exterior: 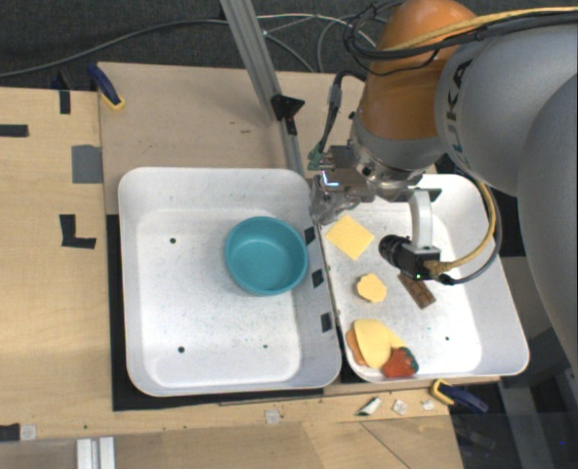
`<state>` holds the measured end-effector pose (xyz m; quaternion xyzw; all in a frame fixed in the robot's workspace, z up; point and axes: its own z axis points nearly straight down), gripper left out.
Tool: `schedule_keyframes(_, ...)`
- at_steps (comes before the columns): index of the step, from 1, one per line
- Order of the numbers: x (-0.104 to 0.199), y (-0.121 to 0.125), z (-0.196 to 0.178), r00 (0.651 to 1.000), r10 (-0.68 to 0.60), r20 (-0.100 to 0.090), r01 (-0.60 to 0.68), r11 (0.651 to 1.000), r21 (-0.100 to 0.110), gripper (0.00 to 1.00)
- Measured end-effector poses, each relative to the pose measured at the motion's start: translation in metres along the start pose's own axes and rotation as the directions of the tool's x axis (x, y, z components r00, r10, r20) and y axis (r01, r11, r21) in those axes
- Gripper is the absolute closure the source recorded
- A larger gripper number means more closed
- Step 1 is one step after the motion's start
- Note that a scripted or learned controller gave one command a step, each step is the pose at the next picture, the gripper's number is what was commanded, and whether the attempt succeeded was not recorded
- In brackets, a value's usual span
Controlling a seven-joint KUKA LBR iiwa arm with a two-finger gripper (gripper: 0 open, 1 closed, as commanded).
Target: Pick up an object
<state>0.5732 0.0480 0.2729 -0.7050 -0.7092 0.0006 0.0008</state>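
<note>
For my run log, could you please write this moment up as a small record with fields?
left bin: holds a teal bowl, upright
right bin: holds a yellow square piece, a small yellow piece, a yellow and red item
gripper: above the seam between the bins, near the yellow square piece
grasp: nothing seen between the fingers
</note>
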Motion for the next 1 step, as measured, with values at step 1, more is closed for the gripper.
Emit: schedule_keyframes(1, 0.0434, 0.0209, 0.0087, 1.0, 0.001, 0.0, -0.001, 1.0, 0.0, 1.0)
